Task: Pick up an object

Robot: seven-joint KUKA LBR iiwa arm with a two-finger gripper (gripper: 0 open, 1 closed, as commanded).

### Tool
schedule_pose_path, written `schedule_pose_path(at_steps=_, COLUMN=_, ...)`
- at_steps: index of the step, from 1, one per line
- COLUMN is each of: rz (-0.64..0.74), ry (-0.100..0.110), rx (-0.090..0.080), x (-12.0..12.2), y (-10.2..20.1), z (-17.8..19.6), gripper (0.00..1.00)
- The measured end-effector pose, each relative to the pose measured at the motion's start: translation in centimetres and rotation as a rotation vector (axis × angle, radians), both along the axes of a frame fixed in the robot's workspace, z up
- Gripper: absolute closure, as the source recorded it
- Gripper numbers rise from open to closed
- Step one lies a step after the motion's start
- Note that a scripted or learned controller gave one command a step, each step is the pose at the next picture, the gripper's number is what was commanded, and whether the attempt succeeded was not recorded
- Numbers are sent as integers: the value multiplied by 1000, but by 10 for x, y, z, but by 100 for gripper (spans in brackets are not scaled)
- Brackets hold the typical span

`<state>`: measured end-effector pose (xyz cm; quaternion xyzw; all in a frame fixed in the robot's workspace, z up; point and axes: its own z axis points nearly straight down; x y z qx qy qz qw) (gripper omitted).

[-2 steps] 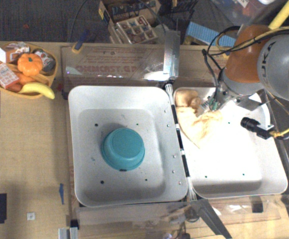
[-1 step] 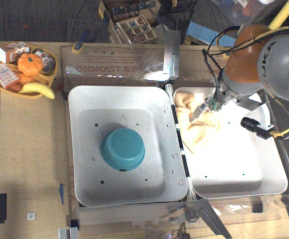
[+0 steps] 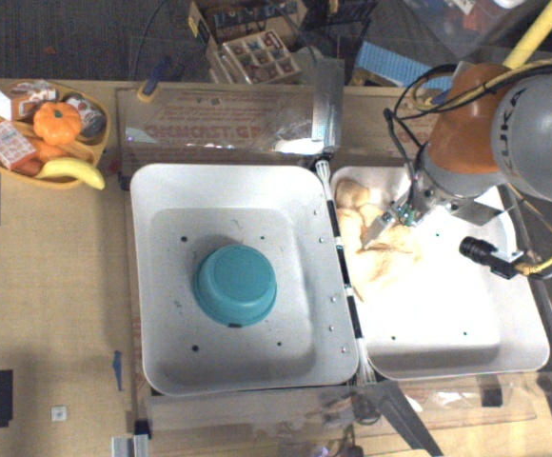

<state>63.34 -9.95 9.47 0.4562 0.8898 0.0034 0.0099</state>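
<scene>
**Pincer low over pale objects in the right bin**

The grey arm (image 3: 504,141), with its orange band, reaches in from the right side of the worktop (image 3: 48,293) and bends down into the right bin (image 3: 466,350). Its pincer (image 3: 393,219) sits low at that bin's far left corner, right at a cluster of pale, tan-coloured objects (image 3: 376,241) that lie along the bin's left wall. The glare on the white floor washes them out, so I cannot tell whether the pincer is apart, together, or clamped on anything. In the left bin (image 3: 162,198) a teal bowl (image 3: 236,285) lies upside down near the middle. At the worktop's far left corner stands a yellow dish (image 3: 0,155) with a banana (image 3: 71,170) and a small orange pumpkin (image 3: 57,123).
</scene>
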Motion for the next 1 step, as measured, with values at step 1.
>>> schedule_pose_path(at_steps=1, rz=-2, ry=-4, rx=0, x=1, y=-1, z=11, gripper=100)
